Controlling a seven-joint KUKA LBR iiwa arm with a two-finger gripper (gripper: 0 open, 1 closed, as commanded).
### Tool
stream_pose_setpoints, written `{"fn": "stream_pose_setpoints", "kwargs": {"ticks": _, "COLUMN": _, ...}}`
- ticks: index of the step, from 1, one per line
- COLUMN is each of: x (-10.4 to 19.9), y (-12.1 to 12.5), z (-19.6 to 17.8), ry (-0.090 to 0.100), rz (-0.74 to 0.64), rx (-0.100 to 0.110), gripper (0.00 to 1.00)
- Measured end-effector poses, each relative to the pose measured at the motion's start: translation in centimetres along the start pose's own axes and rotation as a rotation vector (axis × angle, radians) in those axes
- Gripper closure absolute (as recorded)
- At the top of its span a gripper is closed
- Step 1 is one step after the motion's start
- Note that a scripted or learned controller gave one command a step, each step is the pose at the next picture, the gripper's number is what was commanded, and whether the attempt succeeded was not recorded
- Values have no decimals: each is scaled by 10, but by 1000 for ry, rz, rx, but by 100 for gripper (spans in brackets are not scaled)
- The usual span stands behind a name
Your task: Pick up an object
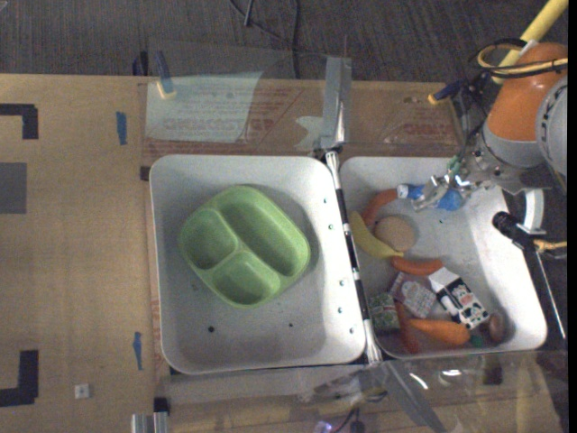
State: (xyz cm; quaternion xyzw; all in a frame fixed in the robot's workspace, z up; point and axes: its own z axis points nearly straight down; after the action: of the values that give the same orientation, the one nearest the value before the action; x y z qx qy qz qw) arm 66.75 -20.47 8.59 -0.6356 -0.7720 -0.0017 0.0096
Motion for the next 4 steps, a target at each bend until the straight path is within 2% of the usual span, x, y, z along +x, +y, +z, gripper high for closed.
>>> {"fn": "stream_pose_setpoints", "kwargs": {"ticks": 1, "x": -1, "y": -11, "z": -15, "ry": -17, "rz": -15, "rx": -9, "gripper": 0}}
{"fn": "stream_pose_setpoints", "kwargs": {"ticks": 2, "x": -2, "y": -13, "z": -22, "ry": -18, "rz": -16, "rx": 2, "gripper": 100}}
{"fn": "stream_pose_setpoints", "kwargs": {"ticks": 3, "x": 38, "y": 7, "z": -134, "ry": -19, "rz": 17, "rx": -13, "gripper": 100}}
{"fn": "stream_pose_setpoints", "kwargs": {"ticks": 4, "x": 38, "y": 7, "z": -133, "ry": -18, "rz": 17, "rx": -11, "gripper": 0}}
